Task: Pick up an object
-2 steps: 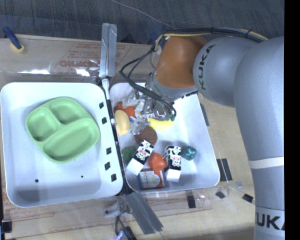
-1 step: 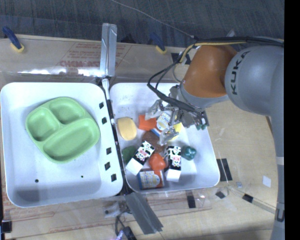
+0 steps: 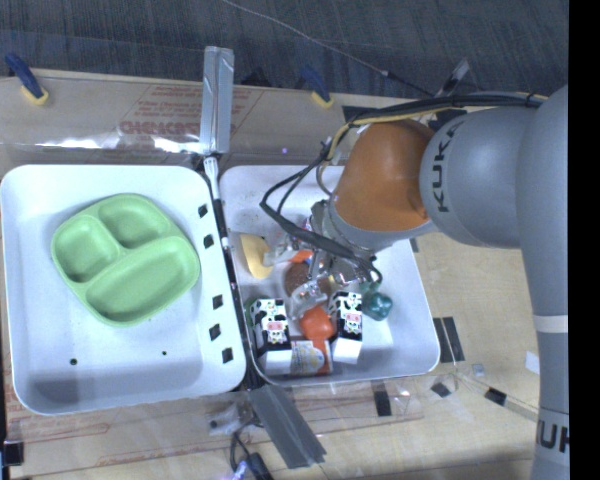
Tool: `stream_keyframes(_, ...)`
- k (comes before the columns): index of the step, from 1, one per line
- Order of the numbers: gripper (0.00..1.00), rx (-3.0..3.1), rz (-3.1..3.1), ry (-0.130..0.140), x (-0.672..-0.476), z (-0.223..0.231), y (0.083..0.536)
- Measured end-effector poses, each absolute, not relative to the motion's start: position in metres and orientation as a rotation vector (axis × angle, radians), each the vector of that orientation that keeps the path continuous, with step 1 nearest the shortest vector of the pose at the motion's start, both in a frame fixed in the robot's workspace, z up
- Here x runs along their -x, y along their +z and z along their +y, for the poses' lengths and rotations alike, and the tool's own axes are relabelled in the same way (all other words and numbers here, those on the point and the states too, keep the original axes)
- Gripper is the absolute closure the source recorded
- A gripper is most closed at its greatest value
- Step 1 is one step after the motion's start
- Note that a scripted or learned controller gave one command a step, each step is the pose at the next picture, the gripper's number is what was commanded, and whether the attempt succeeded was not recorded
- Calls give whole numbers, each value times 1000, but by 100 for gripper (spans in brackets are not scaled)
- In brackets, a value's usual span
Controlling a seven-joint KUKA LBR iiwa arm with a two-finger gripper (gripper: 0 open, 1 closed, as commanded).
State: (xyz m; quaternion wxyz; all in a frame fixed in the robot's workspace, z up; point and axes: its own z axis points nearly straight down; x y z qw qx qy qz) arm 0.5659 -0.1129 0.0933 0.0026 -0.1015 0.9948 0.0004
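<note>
While the tool (image 3: 320, 286) is lowered into the right bin (image 3: 412, 340), its grip cannot be told; the orange toy (image 3: 318, 324) beneath, judged light and smooth, is best pinched across its middle.

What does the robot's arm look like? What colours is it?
The arm is big, round and smooth grey, with a shiny orange band near its wrist. Black letters spelling KUKA run along it. Black cables loop around the wrist, down toward the gripper.
</note>
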Motion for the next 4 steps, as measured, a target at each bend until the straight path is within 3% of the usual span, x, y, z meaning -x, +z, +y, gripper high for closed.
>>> stream_keyframes(1,0,118,3139,0,-540,-174,93)
stream_keyframes(2,0,-10,3139,0,-521,-154,92)
stream_keyframes(3,0,-105,3137,-1,-562,-98,93)
stream_keyframes(4,0,161,3135,-3,-572,-186,93)
